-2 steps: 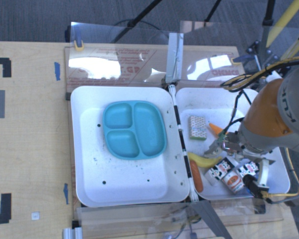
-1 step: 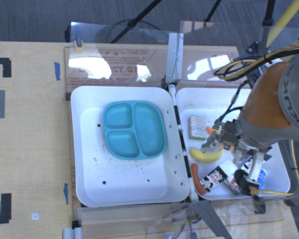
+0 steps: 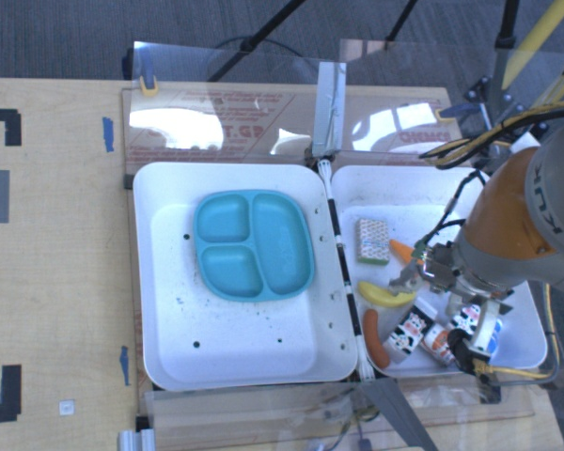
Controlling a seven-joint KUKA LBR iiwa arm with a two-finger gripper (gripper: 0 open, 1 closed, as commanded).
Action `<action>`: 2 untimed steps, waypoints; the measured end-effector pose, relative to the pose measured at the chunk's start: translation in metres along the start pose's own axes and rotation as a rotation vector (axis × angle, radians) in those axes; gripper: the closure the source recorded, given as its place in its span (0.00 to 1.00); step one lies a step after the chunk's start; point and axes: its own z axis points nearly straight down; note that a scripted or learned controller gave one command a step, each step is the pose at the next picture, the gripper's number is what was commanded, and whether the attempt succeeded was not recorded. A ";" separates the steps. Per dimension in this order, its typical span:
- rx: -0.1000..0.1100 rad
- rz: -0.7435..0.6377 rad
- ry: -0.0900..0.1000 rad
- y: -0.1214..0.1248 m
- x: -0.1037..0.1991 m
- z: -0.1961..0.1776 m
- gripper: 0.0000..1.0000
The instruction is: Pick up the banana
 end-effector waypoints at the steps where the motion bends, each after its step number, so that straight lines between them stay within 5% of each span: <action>1: 0.000 0.000 0.000 0.000 0.000 0.000 0.00; 2: 0.014 -0.209 -0.002 0.110 0.025 -0.047 0.00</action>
